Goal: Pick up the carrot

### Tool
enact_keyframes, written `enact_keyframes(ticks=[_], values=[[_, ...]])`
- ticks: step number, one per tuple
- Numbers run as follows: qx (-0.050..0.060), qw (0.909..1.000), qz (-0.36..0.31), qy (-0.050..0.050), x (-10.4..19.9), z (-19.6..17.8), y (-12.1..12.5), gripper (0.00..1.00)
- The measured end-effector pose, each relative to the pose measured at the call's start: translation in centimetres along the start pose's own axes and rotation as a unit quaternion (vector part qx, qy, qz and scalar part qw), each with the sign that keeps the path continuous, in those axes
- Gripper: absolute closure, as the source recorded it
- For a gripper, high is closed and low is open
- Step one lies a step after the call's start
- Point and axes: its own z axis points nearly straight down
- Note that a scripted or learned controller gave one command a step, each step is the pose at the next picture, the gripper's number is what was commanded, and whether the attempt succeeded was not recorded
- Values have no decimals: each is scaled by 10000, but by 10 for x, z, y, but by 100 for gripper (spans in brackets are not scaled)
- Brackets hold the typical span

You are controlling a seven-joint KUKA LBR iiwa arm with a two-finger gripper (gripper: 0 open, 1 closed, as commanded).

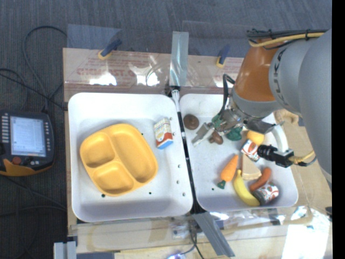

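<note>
The carrot [229, 169] lies in the right bin [202, 188], below and just right of the gripper [207, 132], apart from it. A banana [243, 190] sits just beyond the carrot. The gripper's metal fingers stand spread, holding nothing. Far left, a small carton [163, 133] carries print too blurred to read.

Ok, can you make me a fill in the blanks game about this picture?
1. The yellow tray lies in the ____ bin.
2. The carrot lies in the right bin, right next to a yellow ____.
3. The small carton shares a bin with the ____.
4. The arm's band is coloured ____.

Missing words: left; banana; tray; orange
</note>
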Motion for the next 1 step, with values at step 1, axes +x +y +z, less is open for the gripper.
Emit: enact_keyframes(ticks=[1], values=[[-6, 9775, -2111, 6, -18, 0, -64, 0]])
